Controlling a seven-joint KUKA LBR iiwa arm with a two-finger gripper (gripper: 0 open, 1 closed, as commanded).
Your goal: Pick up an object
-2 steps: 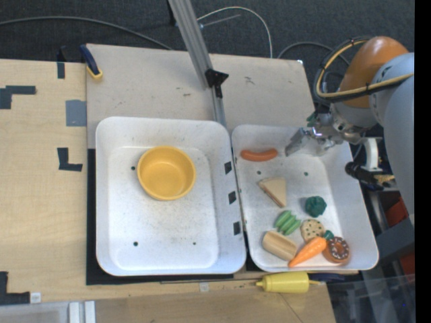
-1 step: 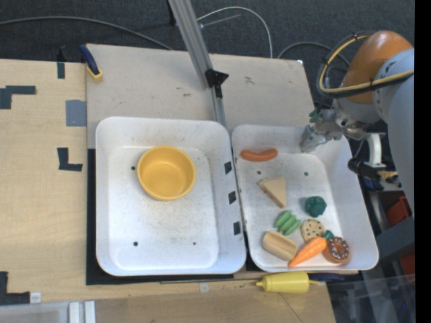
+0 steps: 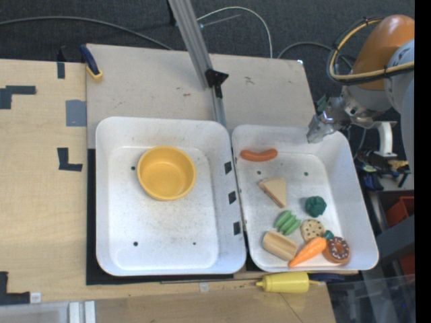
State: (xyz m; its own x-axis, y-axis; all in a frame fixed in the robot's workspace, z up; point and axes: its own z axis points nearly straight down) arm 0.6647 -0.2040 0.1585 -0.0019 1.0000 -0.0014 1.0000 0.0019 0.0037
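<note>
1. Gripper [image 3: 318, 132] is seen at the far right rim of the right bin [image 3: 357, 200]; whether it is open or closed cannot be told, and nothing is seen held.
2. Candidates are clustered in the right bin: hot dog [image 3: 258, 155] nearest the gripper, sandwich wedge [image 3: 274, 191] below it, carrot [image 3: 307, 251] and donut [image 3: 335, 249] at the near edge.
3. Yellow bowl [image 3: 166, 172] is sat alone in the left bin [image 3: 121, 247].
4. Hot dog is judged the easiest reach; pick not yet started.
</note>
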